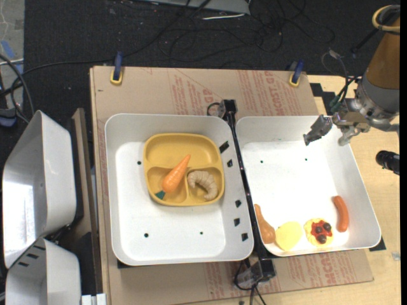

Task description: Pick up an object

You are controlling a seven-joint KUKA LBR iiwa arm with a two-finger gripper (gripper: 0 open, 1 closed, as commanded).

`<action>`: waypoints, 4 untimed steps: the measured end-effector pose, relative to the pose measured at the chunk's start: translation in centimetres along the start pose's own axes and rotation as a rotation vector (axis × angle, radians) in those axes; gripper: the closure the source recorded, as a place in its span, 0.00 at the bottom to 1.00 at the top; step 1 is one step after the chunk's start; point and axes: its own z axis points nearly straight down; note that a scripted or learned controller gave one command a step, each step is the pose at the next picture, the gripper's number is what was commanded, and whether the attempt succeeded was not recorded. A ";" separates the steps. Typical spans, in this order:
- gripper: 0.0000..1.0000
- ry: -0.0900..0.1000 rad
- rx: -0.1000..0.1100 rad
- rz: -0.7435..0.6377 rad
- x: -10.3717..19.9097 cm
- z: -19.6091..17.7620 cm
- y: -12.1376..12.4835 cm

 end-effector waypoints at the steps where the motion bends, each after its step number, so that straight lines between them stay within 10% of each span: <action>1: 0.00 -0.003 -0.013 -0.003 0.1 -0.8 0.2; 4: 0.00 -0.002 -0.009 -0.001 -1.2 15.1 0.6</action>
